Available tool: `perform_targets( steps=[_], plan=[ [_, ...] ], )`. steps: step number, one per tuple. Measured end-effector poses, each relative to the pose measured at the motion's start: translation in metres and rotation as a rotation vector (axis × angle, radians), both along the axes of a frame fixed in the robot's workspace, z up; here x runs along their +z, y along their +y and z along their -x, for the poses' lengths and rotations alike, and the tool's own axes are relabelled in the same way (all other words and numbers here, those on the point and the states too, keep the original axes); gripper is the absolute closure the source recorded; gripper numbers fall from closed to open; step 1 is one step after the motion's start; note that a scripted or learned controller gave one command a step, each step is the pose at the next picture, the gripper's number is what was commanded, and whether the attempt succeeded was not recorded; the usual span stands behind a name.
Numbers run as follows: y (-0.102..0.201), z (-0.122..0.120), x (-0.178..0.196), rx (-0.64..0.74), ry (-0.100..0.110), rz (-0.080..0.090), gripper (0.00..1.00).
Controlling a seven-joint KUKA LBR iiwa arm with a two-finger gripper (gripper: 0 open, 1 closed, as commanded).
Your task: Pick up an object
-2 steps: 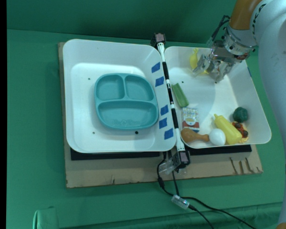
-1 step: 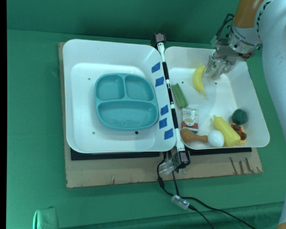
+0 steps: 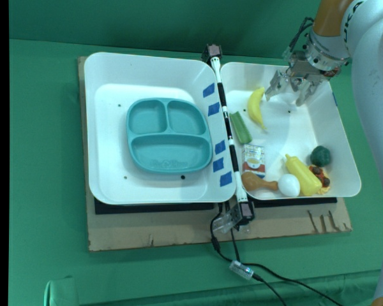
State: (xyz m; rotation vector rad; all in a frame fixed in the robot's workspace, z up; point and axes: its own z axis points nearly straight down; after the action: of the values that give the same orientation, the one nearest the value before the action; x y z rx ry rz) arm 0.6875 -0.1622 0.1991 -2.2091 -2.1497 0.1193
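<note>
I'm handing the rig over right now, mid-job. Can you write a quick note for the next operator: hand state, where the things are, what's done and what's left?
Hand: open, holding nothing, hovering over the far part of the right bin, just right of the banana.
Right bin also holds a cucumber, a small carton, a drumstick, an egg, a yellow squash-like piece, a dark green piece and small red bits beside it.
Left bin: a teal divided plate.
Done: nothing picked up.
Left: lower, close on one object, lift. The banana looks nearest.
</note>
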Motion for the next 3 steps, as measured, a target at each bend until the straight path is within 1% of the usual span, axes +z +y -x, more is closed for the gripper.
perform_targets(
  steps=[1, 2, 3],
  plan=[
    [0.022, 0.009, -0.013, 0.007, -0.055, 0.008, 0.00],
    [0.059, 0.050, -0.012, 0.022, -0.114, -0.004, 0.00],
    [0.053, -0.003, -0.013, 0.001, -0.017, -0.023, 0.00]
  ],
)
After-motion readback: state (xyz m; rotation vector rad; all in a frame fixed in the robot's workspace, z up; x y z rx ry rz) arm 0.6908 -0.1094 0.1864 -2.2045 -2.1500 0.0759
